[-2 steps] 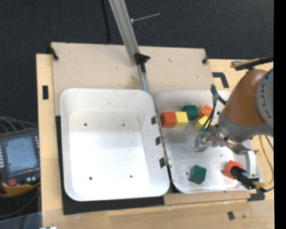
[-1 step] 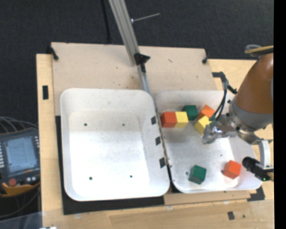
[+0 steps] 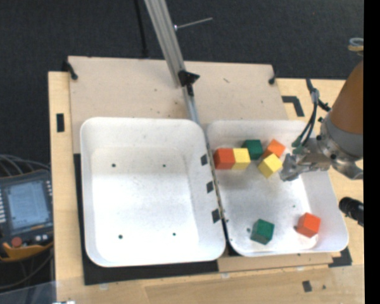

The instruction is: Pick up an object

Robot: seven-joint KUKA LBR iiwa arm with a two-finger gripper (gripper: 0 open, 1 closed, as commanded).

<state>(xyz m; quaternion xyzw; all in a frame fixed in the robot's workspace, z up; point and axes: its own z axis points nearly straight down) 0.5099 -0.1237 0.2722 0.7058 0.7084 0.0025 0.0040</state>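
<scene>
At the far left, off the bench, a handheld control screen (image 3: 22,208) with its cables sits on dark carpet (image 3: 50,24). The bench (image 3: 63,170) is pale wood with a lighter board (image 3: 145,87) laid across its back half, and a slanted metal post (image 3: 168,37) rises from that board's middle. The left bin (image 3: 88,138) comes next, white and shallow, with nothing but a few small dark dots on its floor. Touching it along a clipped seam is the right bin (image 3: 240,252), and everything worth picking is in here. Near its back edge an orange-red block (image 3: 224,158) and a yellow block (image 3: 241,158) sit touching, with a green block (image 3: 254,148) just behind them, then a second yellow block (image 3: 270,164) and an orange block (image 3: 275,147) close together. Toward the front edge lie another green block (image 3: 262,231) and, near the front right corner, another orange-red block (image 3: 308,224). The gripper (image 3: 290,170) hangs low over the right side of this bin, just beside the second yellow block, with the grey and orange arm (image 3: 348,116) behind it. I cannot tell from here how its jaws stand, and I see no block in them. My guess is the job is barely begun: the arm is in position near the back cluster, but the grasp and the lift are both left to do, and the tight packing there may make a clean grip awkward.
</scene>
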